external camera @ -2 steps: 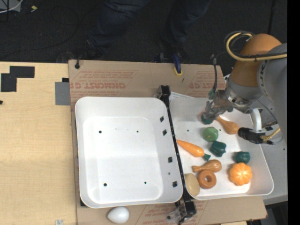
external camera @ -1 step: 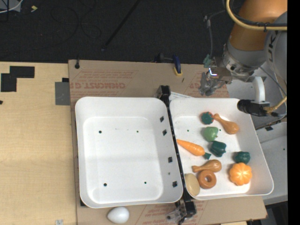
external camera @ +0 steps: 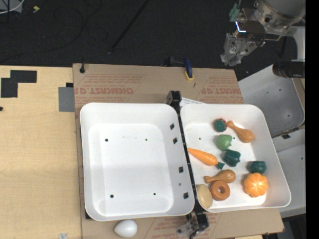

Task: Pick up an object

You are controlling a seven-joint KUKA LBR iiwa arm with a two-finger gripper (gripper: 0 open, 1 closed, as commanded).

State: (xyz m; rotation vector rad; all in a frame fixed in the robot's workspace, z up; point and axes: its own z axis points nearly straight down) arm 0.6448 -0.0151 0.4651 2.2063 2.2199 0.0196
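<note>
Gripper (external camera: 238,51) hangs high at the upper right, over the dark floor beyond the bins, well apart from everything on the tabletop (external camera: 35,148); nothing sits between its fingers, and whether they are spread or closed I cannot tell from this angle. Right bin (external camera: 279,183) carries all the toy food. Along its far side: a dark green piece (external camera: 220,125) touching a tan drumstick (external camera: 241,131). Just nearer, a light green pepper (external camera: 224,142), then a dark green piece (external camera: 232,157). An orange carrot (external camera: 203,156) lies slantwise near the divider. Another small dark green piece (external camera: 257,167) sits toward the right wall, with an orange pumpkin-like fruit (external camera: 255,184) just beside it. A second brown drumstick (external camera: 221,176) lies above a brown ring doughnut (external camera: 220,189), which touches a pale beige oval (external camera: 204,195) in the near-left corner. Left bin (external camera: 89,133) is bare white. A white egg (external camera: 125,228) rests outside it, on the brown cardboard (external camera: 124,86) at the near edge.
</note>
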